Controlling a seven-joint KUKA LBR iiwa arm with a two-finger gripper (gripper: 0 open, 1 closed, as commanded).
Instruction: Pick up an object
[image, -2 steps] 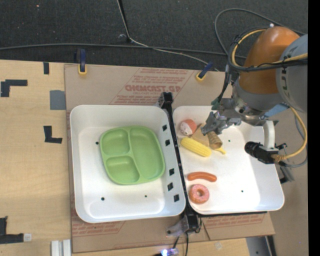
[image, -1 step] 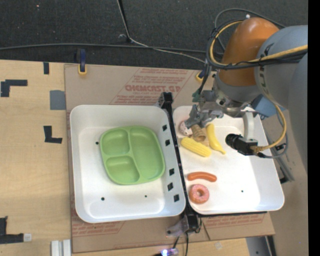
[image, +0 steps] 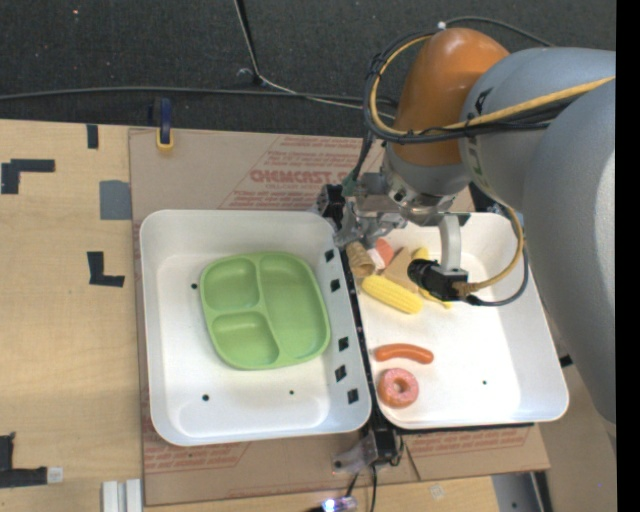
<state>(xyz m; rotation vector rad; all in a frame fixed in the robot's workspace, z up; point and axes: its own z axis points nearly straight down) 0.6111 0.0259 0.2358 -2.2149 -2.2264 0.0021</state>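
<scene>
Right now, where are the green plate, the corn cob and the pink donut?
green plate (image: 265, 310), camera view, centre divider.
corn cob (image: 392, 294), camera view, mid-cob.
pink donut (image: 399, 387), camera view, its ring.

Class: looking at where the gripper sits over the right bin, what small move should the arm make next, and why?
Probably a short drop: the gripper hangs at the right bin's upper left corner, right above a small brown piece, with the corn cob just beside it.

Two white bins; one green divided plate; one corn cob, sausage, pink donut (all right bin).
</scene>
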